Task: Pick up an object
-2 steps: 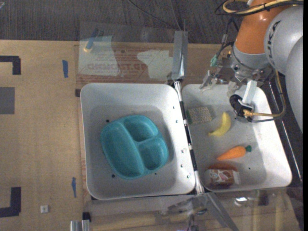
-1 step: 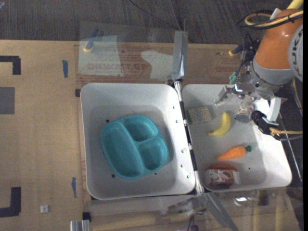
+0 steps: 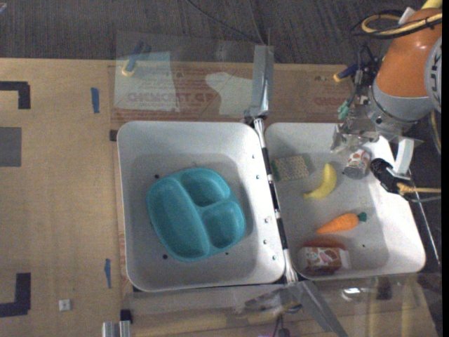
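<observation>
The grey arm [image 3: 414, 62] comes in from the right, its orange band uppermost, wrist bent downward. Its gripper [image 3: 349, 140] hangs low beneath the wrist, cables looping over the top of the arm.

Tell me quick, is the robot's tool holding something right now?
Tool: cannot be told. It hangs over the right bin, close to the small can, and the wrist hides the rest.

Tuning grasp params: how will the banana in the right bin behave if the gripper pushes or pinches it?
The banana is curved and lies flat, so a side push would probably spin it rather than roll it. Its skin looks smooth and glossy, likely a plastic toy: stiff, light, and apt to slip from a pinch near its tapered ends. It lies apart from the carrot, so it can probably slide freely.
</observation>
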Robot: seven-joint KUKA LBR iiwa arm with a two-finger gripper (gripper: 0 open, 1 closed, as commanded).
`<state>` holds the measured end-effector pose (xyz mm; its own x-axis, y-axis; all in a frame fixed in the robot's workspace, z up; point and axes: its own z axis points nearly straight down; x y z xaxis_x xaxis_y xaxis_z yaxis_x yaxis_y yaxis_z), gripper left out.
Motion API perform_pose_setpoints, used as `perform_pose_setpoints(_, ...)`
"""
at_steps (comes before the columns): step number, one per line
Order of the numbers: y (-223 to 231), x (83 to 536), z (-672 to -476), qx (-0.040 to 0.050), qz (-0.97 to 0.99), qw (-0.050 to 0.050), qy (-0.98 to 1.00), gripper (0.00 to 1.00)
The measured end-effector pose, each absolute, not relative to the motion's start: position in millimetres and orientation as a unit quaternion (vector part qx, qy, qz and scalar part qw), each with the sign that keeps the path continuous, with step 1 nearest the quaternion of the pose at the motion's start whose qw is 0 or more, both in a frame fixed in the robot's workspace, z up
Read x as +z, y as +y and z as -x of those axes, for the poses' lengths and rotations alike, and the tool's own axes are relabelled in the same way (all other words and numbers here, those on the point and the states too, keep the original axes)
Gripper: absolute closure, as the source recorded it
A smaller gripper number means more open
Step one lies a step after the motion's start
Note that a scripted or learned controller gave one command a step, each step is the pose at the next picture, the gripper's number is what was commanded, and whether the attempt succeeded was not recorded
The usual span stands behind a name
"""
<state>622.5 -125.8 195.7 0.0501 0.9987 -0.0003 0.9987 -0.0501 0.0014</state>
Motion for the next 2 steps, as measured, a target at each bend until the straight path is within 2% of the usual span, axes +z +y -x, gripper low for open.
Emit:
perform_pose_setpoints(1, -126, 196, -622.4, 0.0003, -0.725, 0.0, 0.689, 0.0)
perform_pose_setpoints(2, -169, 89, -547.1, 0.0001, -0.744, 0.0, 0.668, 0.0)
